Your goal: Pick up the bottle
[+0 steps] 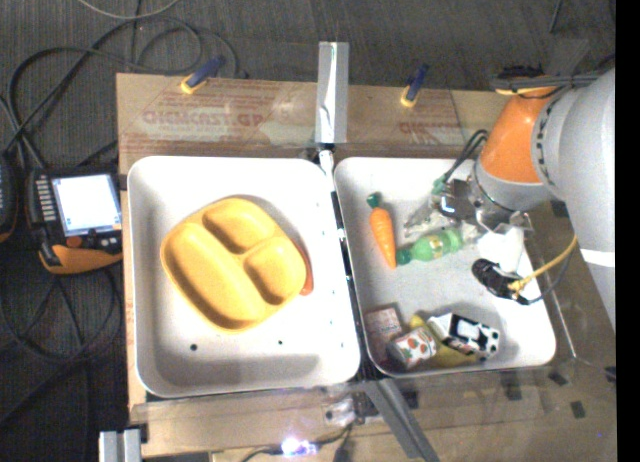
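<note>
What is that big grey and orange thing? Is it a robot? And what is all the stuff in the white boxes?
Yes, it is a robot arm. The camera hangs above the bench and looks down, and the arm reaches in from the right side of the picture. At its end is a gripper for picking things up.

On the bench sit two white bins. The left bin holds a yellow plate with three sections. The right bin holds a toy carrot, a green bottle lying on its side, and a pile of small packets at the near edge.

The robot is supposed to pick up the bottle. Its gripper is right above the bottle, but I cannot tell from here whether it has grabbed it.
</note>
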Robot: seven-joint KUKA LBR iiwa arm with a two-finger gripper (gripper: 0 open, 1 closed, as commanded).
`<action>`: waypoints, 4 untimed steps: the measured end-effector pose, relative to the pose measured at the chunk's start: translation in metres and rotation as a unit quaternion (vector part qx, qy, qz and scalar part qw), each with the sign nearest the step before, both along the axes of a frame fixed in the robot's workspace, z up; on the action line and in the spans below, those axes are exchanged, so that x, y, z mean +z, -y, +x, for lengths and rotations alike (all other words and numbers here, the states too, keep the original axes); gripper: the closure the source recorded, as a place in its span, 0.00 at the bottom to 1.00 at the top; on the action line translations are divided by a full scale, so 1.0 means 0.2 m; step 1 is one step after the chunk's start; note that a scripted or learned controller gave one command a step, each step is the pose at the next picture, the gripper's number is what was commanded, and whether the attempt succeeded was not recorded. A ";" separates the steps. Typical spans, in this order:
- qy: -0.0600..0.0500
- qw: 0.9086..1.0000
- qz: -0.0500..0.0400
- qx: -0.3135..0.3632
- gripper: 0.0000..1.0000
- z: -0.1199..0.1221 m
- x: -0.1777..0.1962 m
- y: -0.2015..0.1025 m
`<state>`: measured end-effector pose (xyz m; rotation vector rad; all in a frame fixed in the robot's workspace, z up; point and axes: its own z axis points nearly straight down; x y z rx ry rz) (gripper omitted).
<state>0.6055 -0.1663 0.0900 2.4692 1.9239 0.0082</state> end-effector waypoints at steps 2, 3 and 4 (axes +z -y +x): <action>-0.007 0.992 0.003 -0.129 1.00 -0.11 0.55 -0.13; -0.007 0.989 0.003 -0.150 1.00 -0.04 0.72 -0.43; -0.007 0.988 0.002 -0.152 1.00 0.06 0.69 -0.66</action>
